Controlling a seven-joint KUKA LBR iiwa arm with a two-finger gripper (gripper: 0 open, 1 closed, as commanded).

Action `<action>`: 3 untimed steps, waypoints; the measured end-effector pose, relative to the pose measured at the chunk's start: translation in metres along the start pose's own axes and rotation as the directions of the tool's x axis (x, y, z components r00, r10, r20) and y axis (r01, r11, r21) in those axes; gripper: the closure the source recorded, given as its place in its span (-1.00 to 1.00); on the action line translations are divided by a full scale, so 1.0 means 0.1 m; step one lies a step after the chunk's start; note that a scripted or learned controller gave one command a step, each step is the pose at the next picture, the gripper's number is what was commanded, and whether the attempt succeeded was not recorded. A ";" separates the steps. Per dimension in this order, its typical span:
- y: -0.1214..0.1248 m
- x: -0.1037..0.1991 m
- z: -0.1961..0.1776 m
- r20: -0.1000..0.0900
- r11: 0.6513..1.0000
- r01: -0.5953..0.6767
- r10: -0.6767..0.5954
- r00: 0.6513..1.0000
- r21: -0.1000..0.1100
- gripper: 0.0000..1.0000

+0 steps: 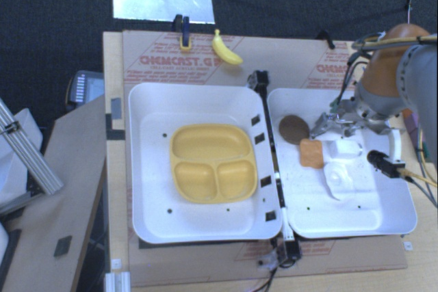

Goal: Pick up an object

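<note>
In the right bin (390, 215), a brown round object (293, 128) lies near the left wall. An orange flat piece (311, 153) sits just in front of it. White objects (339, 178) lie toward the bin's middle, hard to make out against the white floor. My gripper (333, 124) hangs low over the back of the right bin, just right of the brown object and above the orange piece. I see nothing held in it.
The left bin (147, 202) holds a yellow divided plate (211, 162). A yellow banana (226, 50) lies on the board behind the bins, beside a yellow clamp (185, 34). A black divider (268, 147) runs between the bins.
</note>
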State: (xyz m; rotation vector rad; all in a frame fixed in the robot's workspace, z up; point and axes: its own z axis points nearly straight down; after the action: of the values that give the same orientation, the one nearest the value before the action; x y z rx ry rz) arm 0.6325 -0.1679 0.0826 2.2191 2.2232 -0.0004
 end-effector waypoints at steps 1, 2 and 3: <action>0.02 0.00 -0.14 0.001 1.000 0.000 0.000 1.000 -0.005 1.00; 0.09 -0.03 -0.60 0.001 1.000 0.002 -0.002 1.000 -0.007 1.00; 0.10 0.01 -1.24 0.001 1.000 0.004 -0.004 1.000 -0.007 1.00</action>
State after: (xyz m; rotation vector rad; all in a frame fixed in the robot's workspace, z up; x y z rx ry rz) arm 0.6423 -0.1666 0.2065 2.2107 2.2233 0.0058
